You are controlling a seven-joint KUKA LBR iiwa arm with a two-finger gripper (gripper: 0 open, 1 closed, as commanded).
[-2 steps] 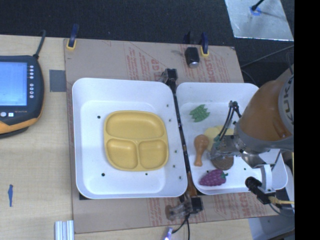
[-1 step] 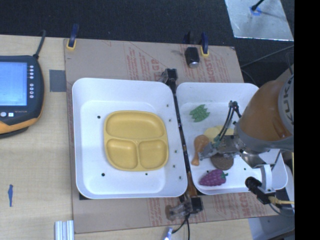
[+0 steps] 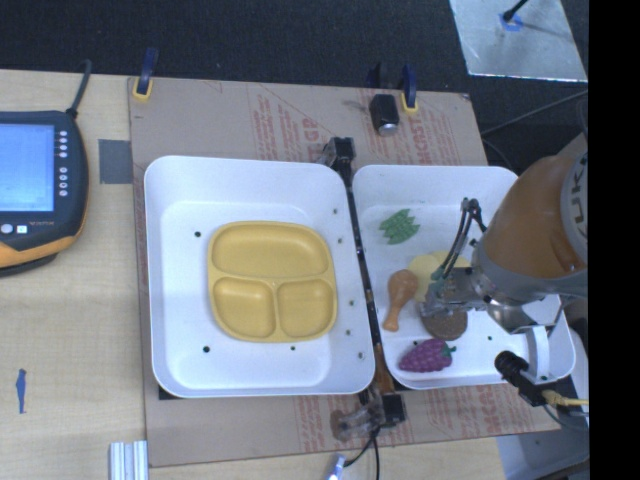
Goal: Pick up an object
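The pincer (image 3: 443, 303) hangs low in the right bin (image 3: 500, 180), its grip impossible to tell, with the drumstick (image 3: 399, 296) just left, yellow piece (image 3: 428, 264) behind, purple grapes (image 3: 427, 355) just below, likely targeting that cluster.

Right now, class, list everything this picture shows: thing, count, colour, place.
Bins: two, white, side by side on the bench.
Tray: one, yellow, three compartments, in the left bin.
Leafy toy: one, green, right bin, far side.
Drumstick: one, tan, right bin, near the divide.
Grapes: one bunch, purple, right bin, near edge.
Yellow item: one, partly hidden by the gripper.
Pendant: one, grey and orange, bench's left edge.
Arm: one, orange band, over the right bin.
Gripper: one, low over the toys.
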